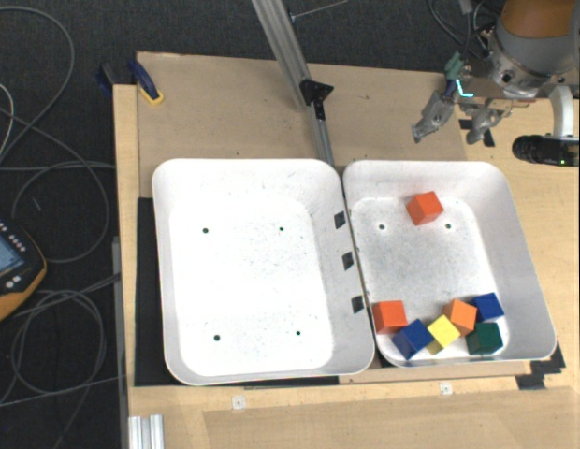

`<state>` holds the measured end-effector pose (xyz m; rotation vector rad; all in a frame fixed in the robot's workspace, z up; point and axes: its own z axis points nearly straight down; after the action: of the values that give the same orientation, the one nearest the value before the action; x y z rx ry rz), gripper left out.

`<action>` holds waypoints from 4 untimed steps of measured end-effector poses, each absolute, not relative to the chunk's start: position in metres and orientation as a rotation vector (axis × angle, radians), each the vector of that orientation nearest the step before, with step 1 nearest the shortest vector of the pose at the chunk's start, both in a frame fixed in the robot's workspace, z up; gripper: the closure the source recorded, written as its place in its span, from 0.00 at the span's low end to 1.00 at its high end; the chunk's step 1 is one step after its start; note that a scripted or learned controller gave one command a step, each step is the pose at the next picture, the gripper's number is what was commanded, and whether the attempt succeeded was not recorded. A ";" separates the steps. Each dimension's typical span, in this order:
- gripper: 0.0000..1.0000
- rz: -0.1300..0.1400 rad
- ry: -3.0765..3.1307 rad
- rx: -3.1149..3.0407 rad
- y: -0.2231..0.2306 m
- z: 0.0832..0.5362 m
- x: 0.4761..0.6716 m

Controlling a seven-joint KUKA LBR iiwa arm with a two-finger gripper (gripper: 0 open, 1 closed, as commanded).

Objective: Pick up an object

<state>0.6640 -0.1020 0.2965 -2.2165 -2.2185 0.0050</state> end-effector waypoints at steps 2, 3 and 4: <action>0.00 0.008 -2.216 -2.218 -0.110 0.240 0.666; 0.00 0.006 -2.219 -2.216 -0.099 0.186 0.666; 0.00 0.006 -2.218 -2.218 -0.096 0.143 0.661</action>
<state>0.6612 -0.0965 0.1430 -2.2176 -2.2177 0.0063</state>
